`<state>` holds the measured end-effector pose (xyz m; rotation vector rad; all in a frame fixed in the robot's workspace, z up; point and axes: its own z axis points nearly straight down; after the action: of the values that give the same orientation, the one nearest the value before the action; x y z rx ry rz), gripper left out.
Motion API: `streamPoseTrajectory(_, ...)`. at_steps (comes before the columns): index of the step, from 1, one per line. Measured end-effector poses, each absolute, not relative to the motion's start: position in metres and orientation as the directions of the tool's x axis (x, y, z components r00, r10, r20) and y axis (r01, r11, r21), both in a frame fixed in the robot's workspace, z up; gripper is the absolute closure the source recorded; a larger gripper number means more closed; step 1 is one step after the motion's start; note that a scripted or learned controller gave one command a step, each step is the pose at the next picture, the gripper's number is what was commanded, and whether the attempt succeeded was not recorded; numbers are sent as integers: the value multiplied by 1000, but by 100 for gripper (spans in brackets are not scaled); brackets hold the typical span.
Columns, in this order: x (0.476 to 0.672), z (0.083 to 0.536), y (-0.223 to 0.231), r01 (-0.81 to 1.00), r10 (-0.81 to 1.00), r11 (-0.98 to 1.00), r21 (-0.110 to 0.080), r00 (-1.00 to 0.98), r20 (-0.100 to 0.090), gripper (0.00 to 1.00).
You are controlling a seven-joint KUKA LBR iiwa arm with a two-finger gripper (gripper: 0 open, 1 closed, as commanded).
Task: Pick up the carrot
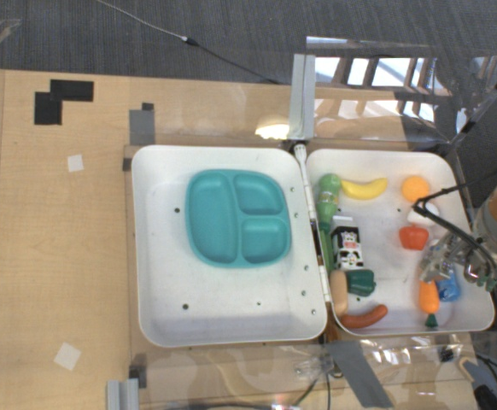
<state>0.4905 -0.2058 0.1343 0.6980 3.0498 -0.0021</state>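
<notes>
The carrot [429, 298] is a short orange piece with a dark green tip, lying near the front right corner of the right bin [385, 165]. My gripper [439, 268] hangs just above and slightly behind it, close to its upper end. A small blue object [451, 290] lies right beside the carrot, partly under the gripper's metal parts. Nothing is visibly lifted off the bin floor.
The right bin also holds a banana [364, 189], an orange [416, 188], a red piece [413, 237], a green vegetable [327, 196], a black-and-white box [346, 244], a dark green block [361, 282] and a sausage [364, 317]. A teal divided plate [236, 218] sits in the left bin [159, 297].
</notes>
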Motion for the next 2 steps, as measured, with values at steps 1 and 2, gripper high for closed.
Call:
streamPoseTrajectory(1,491,90,-206,642,642,767,6,-767,-11,100)
streamPoseTrajectory(2,490,103,-205,926,926,377,7,-377,-5,100)
